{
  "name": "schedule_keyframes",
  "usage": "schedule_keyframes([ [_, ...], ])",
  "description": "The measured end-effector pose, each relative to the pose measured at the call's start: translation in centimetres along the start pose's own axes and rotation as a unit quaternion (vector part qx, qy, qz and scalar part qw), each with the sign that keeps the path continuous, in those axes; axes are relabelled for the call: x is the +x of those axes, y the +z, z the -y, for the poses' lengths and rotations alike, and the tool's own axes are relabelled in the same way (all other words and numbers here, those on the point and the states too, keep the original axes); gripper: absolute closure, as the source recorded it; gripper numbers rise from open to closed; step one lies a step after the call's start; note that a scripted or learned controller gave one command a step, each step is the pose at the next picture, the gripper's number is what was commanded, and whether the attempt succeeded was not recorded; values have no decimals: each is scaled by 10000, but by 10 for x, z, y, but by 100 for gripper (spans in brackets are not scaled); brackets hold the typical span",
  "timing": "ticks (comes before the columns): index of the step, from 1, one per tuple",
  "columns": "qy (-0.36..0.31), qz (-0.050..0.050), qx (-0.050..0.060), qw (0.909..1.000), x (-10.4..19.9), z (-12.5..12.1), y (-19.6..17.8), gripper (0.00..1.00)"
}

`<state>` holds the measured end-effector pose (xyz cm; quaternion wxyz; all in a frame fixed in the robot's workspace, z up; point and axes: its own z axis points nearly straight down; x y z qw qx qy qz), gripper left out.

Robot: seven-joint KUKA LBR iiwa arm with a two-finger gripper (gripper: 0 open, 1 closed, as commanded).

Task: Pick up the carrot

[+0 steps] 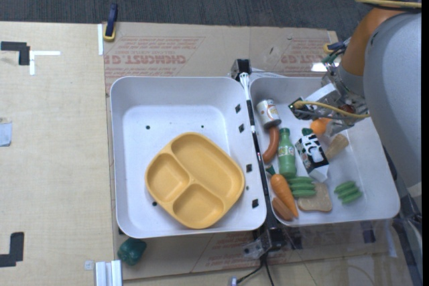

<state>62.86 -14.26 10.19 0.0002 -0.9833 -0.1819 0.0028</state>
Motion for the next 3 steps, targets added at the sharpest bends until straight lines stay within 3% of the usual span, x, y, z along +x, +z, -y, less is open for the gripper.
schedule_keyframes([
  [1,-37,20,5,10000,0,0,-9,100],
  [2,-1911,-14,0,9816,-51,13,10,100],
  [3,462,-6,7,9989,-81,128,-97,100],
])
